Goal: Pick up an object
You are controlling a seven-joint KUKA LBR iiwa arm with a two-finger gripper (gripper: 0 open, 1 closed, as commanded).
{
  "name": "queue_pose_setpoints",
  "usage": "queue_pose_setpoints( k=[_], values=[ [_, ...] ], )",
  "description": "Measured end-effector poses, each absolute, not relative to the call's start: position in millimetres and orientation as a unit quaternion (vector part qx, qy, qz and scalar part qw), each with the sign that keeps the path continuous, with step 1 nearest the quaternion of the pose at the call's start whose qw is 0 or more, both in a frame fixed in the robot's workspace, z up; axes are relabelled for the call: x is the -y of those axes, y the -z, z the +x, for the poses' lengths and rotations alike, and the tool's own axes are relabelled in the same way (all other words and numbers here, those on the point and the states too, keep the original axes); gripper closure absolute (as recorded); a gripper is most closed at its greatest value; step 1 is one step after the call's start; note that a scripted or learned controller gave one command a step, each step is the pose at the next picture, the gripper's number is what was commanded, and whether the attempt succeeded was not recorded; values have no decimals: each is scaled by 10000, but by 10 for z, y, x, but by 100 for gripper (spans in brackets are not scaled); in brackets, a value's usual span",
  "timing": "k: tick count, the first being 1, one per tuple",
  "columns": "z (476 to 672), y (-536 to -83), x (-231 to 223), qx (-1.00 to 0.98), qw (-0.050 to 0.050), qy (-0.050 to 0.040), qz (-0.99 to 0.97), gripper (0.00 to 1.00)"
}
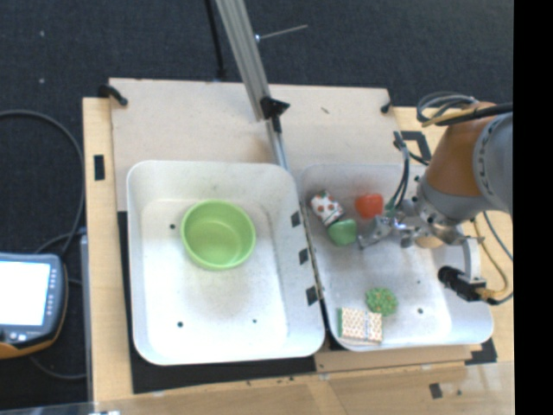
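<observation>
Low over the right bin (416, 285), my gripper (367, 233) hung just beside a small green object (343, 232), its tip perhaps touching it; whether it was open or closed I could not tell, and nothing showed as held; close behind stood a white red-spotted piece (326, 206) and a red piece (369, 205), while a bumpy green disc (380, 300) and a patterned block (360, 324) lay well apart toward the near rim; the left bin (155, 318) bore a green bowl (219, 233); I judged that a close here might nudge the green object aside or catch its crowded neighbours, since they sat so tight; no brand, label or writing was legible.
</observation>
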State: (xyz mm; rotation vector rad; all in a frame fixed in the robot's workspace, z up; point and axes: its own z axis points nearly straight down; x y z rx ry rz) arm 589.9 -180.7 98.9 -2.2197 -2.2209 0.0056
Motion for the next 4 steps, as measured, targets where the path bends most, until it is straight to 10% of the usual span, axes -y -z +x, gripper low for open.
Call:
queue_pose_setpoints(
  k=[1,4],
  values=[
    [5919,-1134,1822,7062,-21,5,-7080,100],
    [5854,-2535,1867,7080,-31,15,-7062,100]
  ],
)
